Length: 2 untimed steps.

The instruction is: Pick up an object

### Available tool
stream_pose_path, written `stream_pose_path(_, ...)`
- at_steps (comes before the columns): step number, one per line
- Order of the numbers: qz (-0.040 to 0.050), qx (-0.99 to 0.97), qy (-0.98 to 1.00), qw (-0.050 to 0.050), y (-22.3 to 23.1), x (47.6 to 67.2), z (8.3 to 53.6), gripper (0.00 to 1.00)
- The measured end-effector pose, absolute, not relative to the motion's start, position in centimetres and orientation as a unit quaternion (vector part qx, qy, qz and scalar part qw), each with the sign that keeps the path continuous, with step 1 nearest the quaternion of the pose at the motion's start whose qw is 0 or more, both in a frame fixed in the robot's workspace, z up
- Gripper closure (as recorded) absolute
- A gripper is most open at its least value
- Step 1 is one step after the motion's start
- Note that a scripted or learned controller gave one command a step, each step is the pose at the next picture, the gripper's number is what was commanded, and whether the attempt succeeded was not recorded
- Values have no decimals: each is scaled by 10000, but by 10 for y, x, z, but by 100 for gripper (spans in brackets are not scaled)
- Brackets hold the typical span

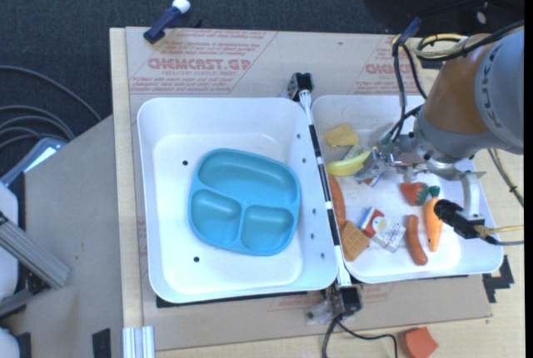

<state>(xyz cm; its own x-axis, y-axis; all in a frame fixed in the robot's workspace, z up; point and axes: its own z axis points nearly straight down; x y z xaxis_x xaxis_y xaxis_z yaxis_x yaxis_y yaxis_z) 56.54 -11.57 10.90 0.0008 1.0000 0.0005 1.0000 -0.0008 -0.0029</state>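
My gripper hangs low in the right bin, at its upper middle. Its tip is right beside the right end of a yellow banana; whether it touches the banana I cannot tell. A tan bread piece lies just behind the banana. In front of the gripper lie a red piece, a carrot, a brown-red sausage, a small printed carton and a tan cracker. A long orange sausage lies along the bin's left wall.
The left bin holds a blue divided plate. A blue and white marker lies on the cardboard behind the bins. An orange block sits at the bench's front edge. The arm crosses the right bin's far right side.
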Motion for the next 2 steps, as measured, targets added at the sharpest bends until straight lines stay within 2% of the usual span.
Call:
stream_pose_path(1, 4, -7068, -7074, 11, -108, 624, 84, 0)
stream_pose_path(2, 16, -7078, -7064, 18, -123, 553, 84, 0)
